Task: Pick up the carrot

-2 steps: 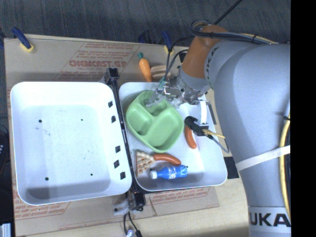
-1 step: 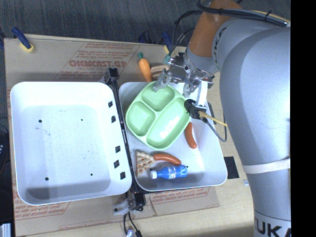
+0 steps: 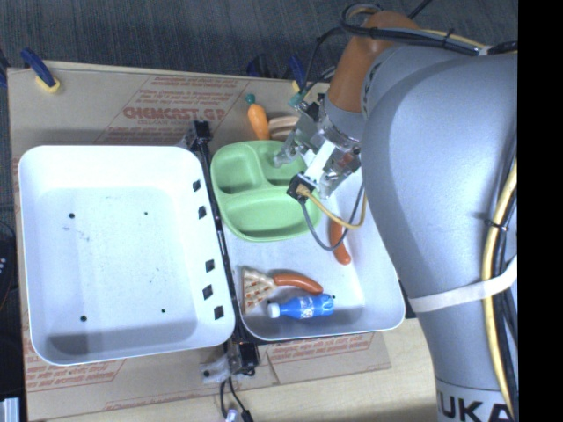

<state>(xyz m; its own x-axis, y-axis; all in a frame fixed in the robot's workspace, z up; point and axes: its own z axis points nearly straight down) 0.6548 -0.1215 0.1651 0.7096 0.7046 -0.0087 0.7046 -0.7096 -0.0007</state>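
Note:
The carrot [image 3: 257, 121], orange with a small green top, lies at the far end of the right bin [image 3: 378, 275], just behind the green divided plate [image 3: 255, 209]. My gripper [image 3: 295, 172] hangs over the plate's right edge, right of the carrot and a little nearer than it, not touching it. Its fingers [image 3: 286, 156] stand apart with nothing between them, so the gripper is open. The grey arm covers the bin's right side.
A beige item [image 3: 283, 127] lies beside the carrot. An orange-red sausage-like piece [image 3: 339, 243] lies right of the plate. Near the front sit a hot dog [image 3: 296, 280], a blue bottle [image 3: 303, 307] and a waffle piece [image 3: 254, 287]. The left bin [image 3: 114, 236] adjoins.

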